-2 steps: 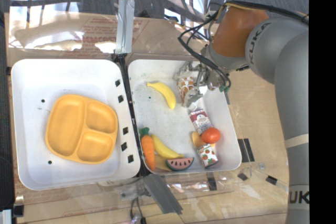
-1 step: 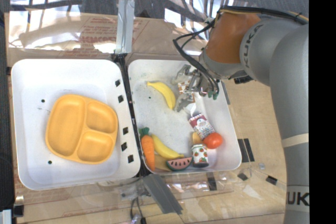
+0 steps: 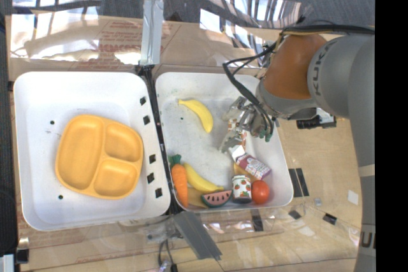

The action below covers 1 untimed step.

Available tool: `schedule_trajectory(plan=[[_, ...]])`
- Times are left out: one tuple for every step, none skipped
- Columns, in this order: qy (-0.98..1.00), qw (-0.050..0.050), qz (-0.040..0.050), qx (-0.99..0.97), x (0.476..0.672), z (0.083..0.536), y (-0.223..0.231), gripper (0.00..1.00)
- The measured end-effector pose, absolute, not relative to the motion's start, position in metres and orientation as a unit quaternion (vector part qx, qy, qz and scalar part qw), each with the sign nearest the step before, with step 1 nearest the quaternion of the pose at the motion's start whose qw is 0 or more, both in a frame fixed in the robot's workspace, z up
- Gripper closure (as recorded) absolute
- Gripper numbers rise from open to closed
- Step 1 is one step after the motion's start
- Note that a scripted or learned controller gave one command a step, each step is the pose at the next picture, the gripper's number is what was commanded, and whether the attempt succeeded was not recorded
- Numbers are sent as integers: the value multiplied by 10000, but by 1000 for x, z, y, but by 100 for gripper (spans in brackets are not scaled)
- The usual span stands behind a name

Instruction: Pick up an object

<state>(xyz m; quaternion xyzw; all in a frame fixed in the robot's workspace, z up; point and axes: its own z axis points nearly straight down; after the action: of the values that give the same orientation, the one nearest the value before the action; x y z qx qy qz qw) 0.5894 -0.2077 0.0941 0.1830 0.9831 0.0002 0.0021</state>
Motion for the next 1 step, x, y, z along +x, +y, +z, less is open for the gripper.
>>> schedule_trajectory(plan=[[9697, -6, 6, 2443, 568, 92, -151, 0]])
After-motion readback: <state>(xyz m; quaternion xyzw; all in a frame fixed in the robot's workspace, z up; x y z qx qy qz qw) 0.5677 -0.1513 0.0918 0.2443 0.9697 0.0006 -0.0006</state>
